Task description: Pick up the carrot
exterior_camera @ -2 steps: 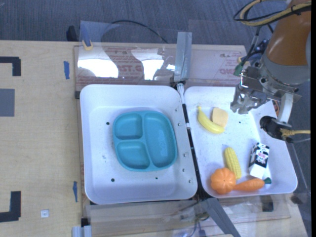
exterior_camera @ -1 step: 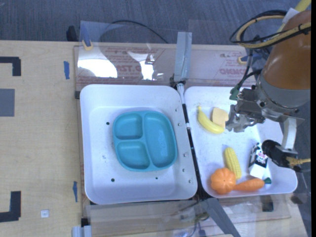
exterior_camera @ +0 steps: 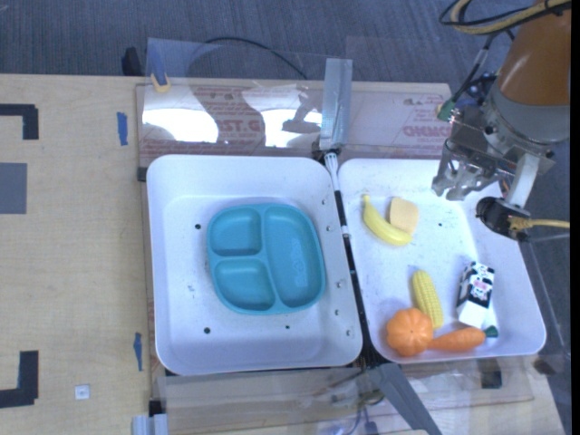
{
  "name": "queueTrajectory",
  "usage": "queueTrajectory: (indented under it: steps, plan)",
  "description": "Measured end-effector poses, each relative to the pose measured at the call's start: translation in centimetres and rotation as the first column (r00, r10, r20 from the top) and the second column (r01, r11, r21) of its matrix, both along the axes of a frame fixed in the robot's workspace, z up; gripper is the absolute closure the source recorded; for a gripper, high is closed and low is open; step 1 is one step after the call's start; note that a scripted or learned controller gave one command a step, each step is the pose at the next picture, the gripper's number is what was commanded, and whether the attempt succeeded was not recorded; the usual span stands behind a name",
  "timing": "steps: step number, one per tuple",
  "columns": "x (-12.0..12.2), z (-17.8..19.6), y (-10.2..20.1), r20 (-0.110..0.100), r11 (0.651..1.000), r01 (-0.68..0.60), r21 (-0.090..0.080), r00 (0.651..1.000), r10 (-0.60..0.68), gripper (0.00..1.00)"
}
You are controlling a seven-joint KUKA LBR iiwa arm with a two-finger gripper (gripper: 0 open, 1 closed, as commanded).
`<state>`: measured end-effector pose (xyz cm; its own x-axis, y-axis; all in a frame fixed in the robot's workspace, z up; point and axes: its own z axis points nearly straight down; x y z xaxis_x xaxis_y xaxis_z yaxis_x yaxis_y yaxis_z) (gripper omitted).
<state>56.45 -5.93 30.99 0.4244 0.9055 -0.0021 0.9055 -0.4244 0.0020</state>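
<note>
Carrot (exterior_camera: 458, 339) lies at the near edge of the right bin (exterior_camera: 526, 270), touching the orange (exterior_camera: 409, 331), just beside the corn (exterior_camera: 427, 298) and milk carton (exterior_camera: 477, 295); my claw (exterior_camera: 458, 181) hangs over the bin's far corner, well apart, fingers spread and holding nothing

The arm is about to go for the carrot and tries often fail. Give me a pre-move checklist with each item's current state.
1. Carrot in sight, lying in the right bin at its near edge: ok.
2. Hand over the right bin: ok, but at the far edge, away from the carrot.
3. Hand free of any object: cannot tell.
4. Room around the carrot: not ok; the orange touches its left end, and the milk carton and corn sit close behind.
5. Path from hand to carrot: cannot tell; the carton stands between them.
</note>
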Motion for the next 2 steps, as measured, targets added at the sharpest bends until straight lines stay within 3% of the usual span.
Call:
queueTrajectory:
  steps: [1,2]
  plan:
    - [0.2,-4.5,6.9,-0.011,0.908,0.418,0.001,0.908,-0.418,1.00]
    - [5.6,-4.1,5.5,0.000,0.953,0.304,0.001,0.953,-0.304,1.00]
